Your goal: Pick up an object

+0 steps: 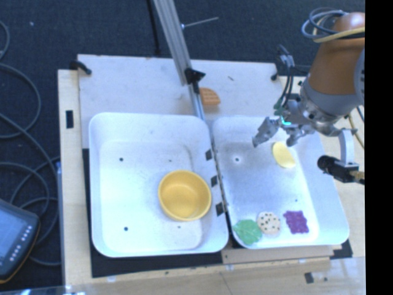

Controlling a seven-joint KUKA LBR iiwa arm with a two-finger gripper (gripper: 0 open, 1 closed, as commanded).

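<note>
My gripper (276, 137) hangs open over the upper part of the right bin (319, 226), its two fingers spread apart with nothing between them. A flat pale yellow piece (284, 156) lies just below and right of the fingertips. Along the right bin's front edge lie a green piece (247, 230), a cream cookie with dark spots (268, 223) and a purple bunch (296, 221). A yellow bowl (183, 194) sits upright in the left bin (110, 165).
An orange-brown item (209, 97) rests on the bench behind the bins, beside a slanted aluminium post (175, 39). The divider between the bins runs at about mid-frame. Cables and a tablet lie on the floor at left.
</note>
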